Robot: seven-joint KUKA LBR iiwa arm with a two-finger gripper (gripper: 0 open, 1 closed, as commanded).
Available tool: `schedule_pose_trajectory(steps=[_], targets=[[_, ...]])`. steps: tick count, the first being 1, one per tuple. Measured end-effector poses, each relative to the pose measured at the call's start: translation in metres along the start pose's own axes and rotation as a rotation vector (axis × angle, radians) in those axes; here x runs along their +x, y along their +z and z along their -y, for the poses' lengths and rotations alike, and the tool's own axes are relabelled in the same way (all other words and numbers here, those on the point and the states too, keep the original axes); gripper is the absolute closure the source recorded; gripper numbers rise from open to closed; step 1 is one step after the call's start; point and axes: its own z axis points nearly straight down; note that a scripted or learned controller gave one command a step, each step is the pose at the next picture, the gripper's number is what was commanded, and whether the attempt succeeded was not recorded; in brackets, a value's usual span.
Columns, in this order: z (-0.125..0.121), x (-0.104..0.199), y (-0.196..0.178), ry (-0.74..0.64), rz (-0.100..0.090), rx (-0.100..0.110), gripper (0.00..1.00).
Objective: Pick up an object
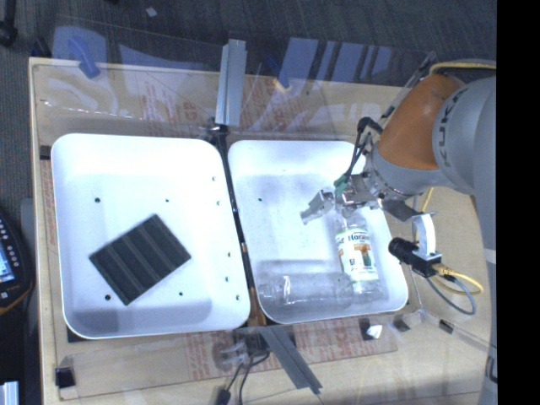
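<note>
Two bottles lie in the right bin [253, 163]. A clear bottle with a white, green and orange label [358, 256] points its neck toward the back, along the bin's right side. A clear unlabelled bottle [305, 290] lies across the front wall. My gripper [321, 205] hangs over the middle of this bin, just left of and above the labelled bottle's neck. Nothing shows in its grasp. A flat dark ridged slab [139, 258] lies at a slant in the left bin [72, 154].
The grey arm with its orange band [413, 137] reaches in over the right bin's right wall. A black fitting with a yellow cable [415, 257] sits just outside that wall. A metal bracket [229, 83] stands behind the divide between the bins.
</note>
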Motion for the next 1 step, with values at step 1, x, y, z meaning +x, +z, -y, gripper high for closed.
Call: schedule_pose_trajectory(steps=[1], targets=[[0.0055,0.0008,-0.0044,-0.027,-0.002,0.002,0.00]])
